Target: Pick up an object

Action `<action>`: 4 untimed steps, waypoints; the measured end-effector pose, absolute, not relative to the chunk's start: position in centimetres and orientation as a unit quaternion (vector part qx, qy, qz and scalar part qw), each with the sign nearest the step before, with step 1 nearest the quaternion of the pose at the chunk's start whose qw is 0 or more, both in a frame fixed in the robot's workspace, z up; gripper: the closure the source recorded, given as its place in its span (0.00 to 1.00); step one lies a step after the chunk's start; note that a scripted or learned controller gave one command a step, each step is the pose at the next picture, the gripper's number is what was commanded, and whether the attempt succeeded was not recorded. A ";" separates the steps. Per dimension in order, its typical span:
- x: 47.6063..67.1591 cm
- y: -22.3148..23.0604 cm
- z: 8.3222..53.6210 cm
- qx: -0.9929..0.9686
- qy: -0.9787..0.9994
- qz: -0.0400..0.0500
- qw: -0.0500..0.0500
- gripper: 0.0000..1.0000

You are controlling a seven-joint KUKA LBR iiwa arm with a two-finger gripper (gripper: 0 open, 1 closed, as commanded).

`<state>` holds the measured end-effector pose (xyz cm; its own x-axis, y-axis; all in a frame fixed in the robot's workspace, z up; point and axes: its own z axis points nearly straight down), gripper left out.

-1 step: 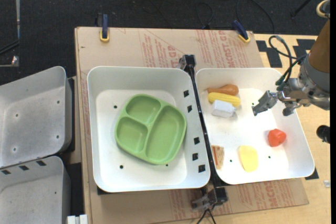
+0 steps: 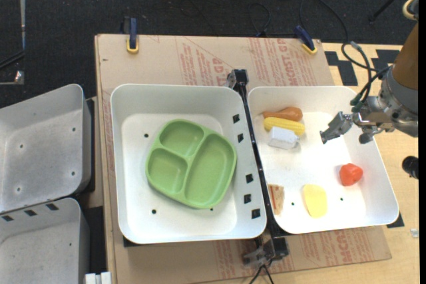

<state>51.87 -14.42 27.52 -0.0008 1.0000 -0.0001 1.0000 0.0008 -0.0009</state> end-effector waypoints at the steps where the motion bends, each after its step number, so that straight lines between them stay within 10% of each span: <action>1: 52.3 -13.5 21.9 -0.707 -0.707 0.001 0.002 0.00; 3: 51.7 -14.2 13.0 -0.708 -0.706 0.001 0.002 0.00; 4: 51.9 -14.2 14.3 -0.708 -0.706 0.000 0.000 1.00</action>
